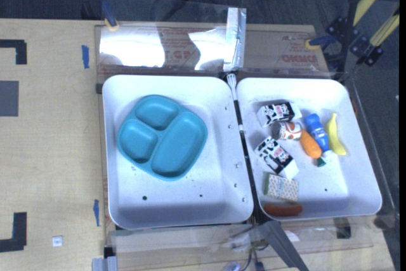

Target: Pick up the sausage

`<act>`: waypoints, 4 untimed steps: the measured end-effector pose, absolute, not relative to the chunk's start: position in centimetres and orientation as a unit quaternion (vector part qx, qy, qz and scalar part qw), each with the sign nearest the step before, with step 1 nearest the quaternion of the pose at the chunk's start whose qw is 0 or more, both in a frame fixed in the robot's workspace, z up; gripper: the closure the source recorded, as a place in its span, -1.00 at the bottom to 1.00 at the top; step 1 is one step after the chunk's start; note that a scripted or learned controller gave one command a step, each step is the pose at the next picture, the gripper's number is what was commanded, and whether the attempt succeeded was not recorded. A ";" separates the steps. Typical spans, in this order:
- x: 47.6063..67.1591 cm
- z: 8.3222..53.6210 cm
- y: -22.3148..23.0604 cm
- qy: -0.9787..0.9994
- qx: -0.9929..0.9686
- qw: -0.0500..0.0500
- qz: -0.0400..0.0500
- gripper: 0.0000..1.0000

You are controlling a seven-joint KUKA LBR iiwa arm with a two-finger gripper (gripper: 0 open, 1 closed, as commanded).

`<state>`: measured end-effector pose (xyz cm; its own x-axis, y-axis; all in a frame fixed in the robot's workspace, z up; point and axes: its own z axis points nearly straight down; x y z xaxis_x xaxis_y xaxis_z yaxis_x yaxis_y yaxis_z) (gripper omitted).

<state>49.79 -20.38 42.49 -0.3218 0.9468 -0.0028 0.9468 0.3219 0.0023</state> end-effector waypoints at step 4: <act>50.3 47.0 -20.6 0.814 0.581 0.016 0.002 1.00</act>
<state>50.31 -20.57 46.97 -0.3243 0.9456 -0.0246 0.9455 0.3249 0.0222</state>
